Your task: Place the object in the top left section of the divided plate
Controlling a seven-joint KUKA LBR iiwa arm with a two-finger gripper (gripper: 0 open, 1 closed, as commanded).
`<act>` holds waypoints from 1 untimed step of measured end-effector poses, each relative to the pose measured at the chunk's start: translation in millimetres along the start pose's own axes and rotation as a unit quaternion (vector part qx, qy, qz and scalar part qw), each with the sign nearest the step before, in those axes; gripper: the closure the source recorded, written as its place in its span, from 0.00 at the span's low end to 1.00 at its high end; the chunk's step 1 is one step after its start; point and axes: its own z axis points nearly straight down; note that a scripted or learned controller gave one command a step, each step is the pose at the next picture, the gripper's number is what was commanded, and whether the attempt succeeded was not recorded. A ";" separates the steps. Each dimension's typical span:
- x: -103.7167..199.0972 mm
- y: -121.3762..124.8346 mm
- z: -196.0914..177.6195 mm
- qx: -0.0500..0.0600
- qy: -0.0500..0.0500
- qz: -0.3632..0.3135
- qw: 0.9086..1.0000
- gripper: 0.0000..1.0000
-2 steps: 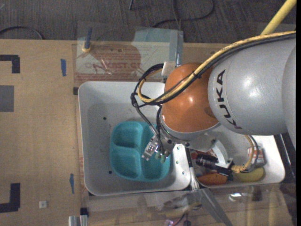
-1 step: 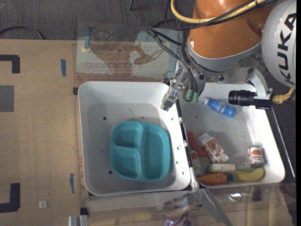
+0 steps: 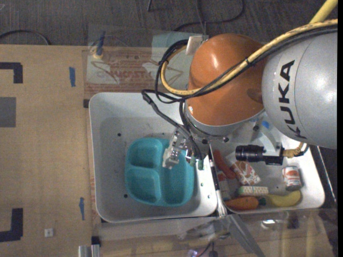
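Brown desk is carrying two white bins. Nearest, a carrot and banana are lying in the right bin. Farther left, the jaws are hovering over the teal divided plate; their spread is unclear, and no object is visibly pinched, so placement looks unfinished.

Over in the right bin, a banana lies along the near wall, with a carrot just beside it toward the bin's near-left corner. A small red-and-white can sits close behind the banana, near the right wall. A red-and-white packet rests further in, and a slim pale box lies between packet and carrot. Blue tape strips mark the cardboard worktop at left.
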 end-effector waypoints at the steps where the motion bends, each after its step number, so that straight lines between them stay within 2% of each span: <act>1: 0.8 3.0 141.2 0.000 0.001 -0.079 0.997 1.00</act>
